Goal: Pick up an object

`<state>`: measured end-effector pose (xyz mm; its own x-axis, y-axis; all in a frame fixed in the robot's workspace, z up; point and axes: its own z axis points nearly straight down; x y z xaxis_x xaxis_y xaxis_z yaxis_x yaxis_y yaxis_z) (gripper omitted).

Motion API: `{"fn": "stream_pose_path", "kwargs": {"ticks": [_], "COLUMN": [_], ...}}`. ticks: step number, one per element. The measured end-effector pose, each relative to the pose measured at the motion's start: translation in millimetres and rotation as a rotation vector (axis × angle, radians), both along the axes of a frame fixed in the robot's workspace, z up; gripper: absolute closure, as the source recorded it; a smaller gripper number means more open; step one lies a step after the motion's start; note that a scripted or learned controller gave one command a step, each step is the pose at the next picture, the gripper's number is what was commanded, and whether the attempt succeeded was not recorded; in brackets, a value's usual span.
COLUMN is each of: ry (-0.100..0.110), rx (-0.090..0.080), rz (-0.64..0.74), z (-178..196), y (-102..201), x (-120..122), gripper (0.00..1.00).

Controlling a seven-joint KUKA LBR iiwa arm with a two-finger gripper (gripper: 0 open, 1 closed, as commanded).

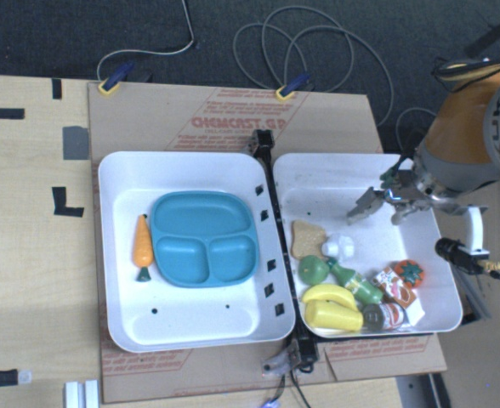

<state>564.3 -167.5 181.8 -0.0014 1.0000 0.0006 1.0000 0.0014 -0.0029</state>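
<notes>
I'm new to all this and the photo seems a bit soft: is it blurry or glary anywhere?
Camera view: evenly lit and mildly soft overall; the shallow white right bin looks bright but not washed out; the grey two-finger gripper is slightly smeared; soft shadows lie beside the blue plastic divided tray.

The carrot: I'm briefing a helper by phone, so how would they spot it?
Find the left white bin, which holds a blue divided plate. The carrot lies along the plate's left edge, the only orange, tapered thing there.
</notes>
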Motion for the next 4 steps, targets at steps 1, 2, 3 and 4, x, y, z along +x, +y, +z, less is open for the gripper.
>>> {"fn": "stream_pose_path", "kwargs": {"ticks": [1,2,3,4], "ry": [0.0,-0.001,-0.019,-0.012], "rx": [-0.001,-0.001,-0.002,-0.004], "rz": [-0.002,-0.001,0.001,0.0], "z": [-33.3,-51.1,-92.7,-95.1], "y": [-47.8,-48.5,-55.1,40.5], "x": [-25.5,-46.1,-74.5,-77.9], "gripper": [0.0,0.0,0.0,0.0]}}
